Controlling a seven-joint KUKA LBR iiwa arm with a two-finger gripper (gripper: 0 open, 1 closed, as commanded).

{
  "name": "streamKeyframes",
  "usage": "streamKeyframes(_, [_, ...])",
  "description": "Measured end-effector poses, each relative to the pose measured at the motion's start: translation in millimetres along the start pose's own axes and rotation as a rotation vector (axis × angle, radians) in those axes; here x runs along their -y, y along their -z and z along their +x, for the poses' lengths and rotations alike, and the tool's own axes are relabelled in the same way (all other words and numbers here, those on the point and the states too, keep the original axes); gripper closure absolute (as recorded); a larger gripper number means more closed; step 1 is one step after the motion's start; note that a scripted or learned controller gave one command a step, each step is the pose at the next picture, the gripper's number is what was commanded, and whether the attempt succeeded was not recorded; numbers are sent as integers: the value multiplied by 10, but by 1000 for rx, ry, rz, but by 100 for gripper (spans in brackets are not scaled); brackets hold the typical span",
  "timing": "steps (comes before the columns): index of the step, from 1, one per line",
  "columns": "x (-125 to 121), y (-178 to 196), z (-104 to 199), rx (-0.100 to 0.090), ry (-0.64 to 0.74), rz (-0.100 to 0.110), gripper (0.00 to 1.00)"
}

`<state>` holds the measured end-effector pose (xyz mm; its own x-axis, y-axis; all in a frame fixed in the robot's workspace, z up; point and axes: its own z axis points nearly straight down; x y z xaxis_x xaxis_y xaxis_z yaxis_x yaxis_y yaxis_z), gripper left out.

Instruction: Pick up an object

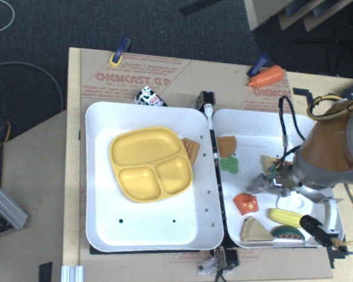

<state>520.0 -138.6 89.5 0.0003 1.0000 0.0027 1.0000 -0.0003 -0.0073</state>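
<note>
The arm reaches in from the right, and the claw (269, 182) hangs low over the right bin (251, 122), down among the toys. The metal there is a tangle of glare and cable, so I cannot tell how it is set or whether it has hold of anything; nothing can be seen lifted clear of the bin floor.

Nearest targets, then. The orange-red block (245, 203) lies just below and left of the claw: small, chunky, matte, with flat faces that should take a squeeze well. The corn cob (288, 217) lies just beside the arm's wrist, long and rounded, so it may roll unless taken across its narrow width. The watermelon wedge (260, 231), at the near wall, is thin and flat, and probably hard to get under. The green piece (229, 165) and the brown slice (226, 145) sit near the divider, well apart from the claw.

My call: centre over the block, come straight down, close gently, lift slowly.

Over in the left bin (97, 180), a glossy yellow compartment plate (151, 164) rests with a tan slice (191, 149) at its right edge. Both bins look smooth, hard white plastic, sitting on the cardboard-covered bench (76, 99).
</note>
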Motion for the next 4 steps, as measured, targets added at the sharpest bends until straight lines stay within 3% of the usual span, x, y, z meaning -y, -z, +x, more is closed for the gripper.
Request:
streamKeyframes(1, [-16,139,-5,2,-1,-8,100])
streamKeyframes(3, [125,1176,-31,5,1,-14,100])
streamKeyframes(4, [115,1364,-30,4,1,-12,100])
